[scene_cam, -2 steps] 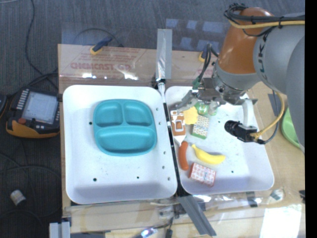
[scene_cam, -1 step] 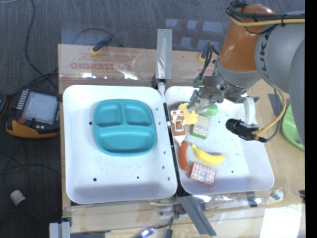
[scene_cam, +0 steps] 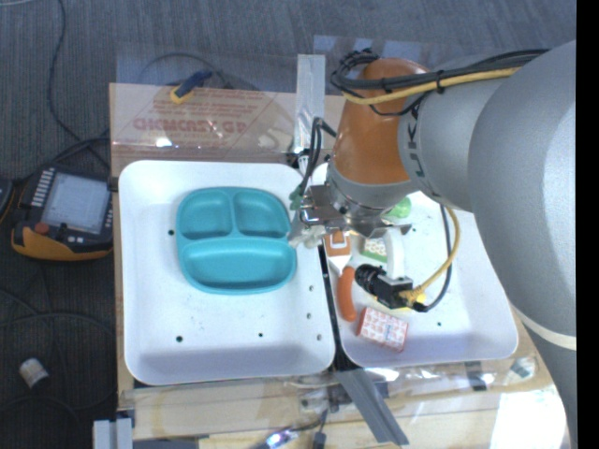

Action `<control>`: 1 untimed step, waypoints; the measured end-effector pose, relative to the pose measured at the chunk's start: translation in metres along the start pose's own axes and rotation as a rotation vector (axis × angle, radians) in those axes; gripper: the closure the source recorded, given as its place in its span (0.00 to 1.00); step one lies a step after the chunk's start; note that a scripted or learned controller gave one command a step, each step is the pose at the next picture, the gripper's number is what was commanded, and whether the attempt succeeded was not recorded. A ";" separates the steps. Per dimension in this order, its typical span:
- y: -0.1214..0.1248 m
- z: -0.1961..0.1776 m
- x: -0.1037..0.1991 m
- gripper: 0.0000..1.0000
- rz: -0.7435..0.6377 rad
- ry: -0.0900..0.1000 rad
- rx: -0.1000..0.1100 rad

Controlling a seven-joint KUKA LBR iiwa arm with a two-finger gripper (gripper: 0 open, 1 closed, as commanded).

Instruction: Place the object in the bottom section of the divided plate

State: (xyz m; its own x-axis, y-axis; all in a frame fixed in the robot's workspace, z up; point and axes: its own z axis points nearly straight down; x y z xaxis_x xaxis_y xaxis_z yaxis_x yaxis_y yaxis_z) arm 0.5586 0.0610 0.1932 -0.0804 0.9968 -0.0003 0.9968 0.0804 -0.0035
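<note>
A teal divided plate [scene_cam: 234, 239] lies in the left white bin [scene_cam: 159, 344], with two small sections at its far side and one wide section at its near side; nothing lies in it. My gripper [scene_cam: 337, 237] hangs low over the left edge of the right bin [scene_cam: 468, 335], just right of the plate. Right under the gripper sits a small orange and white object [scene_cam: 339, 244]. An orange sausage-shaped piece [scene_cam: 346, 294] lies just in front of it, near the bin's left wall.
In the right bin a red and white patterned box [scene_cam: 384, 328] lies near the front, and a green item [scene_cam: 401, 209] peeks out behind the arm. A black plug with a yellow cable [scene_cam: 388, 286] hangs from the wrist. A handheld controller [scene_cam: 65, 215] rests left of the bench.
</note>
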 end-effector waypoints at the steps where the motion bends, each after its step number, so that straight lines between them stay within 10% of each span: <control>1: 0.033 -0.034 0.099 1.00 0.171 -0.003 0.001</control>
State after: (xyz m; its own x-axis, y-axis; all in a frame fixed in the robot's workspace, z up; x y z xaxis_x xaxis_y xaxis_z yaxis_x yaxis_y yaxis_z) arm 0.5840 0.1626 0.2268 0.0904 0.9959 -0.0036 0.9959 -0.0904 -0.0037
